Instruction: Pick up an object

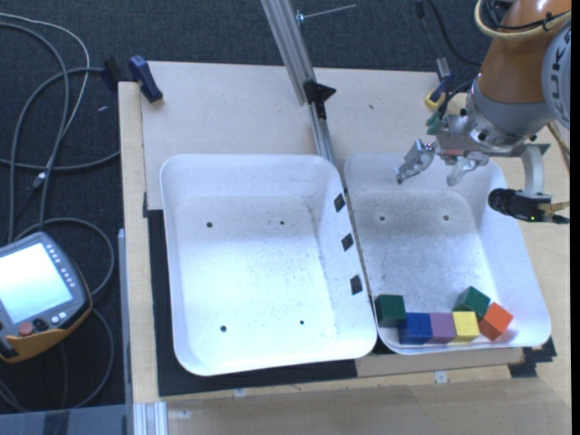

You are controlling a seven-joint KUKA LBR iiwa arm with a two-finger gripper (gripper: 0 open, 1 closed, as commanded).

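Note:
Several small blocks lie in a row at the near edge of the right bin (507, 243): a dark green block (391, 309), a blue block (417, 326), a purple block (441, 325), a yellow block (465, 323), a second green block (473, 301) and an orange block (496, 320). My gripper (434, 169) hangs above the far end of the right bin, well away from the blocks. Its two fingers are spread apart and open, with nothing between them.
The left bin (181, 243) sits beside the right one, with black clips (347, 241) along their shared wall. A slanted metal pole (288, 39) rises behind the bins. A blue clamp (145, 77) sits at the bench's far left corner. A teach pendant (36, 288) lies off the bench, left.

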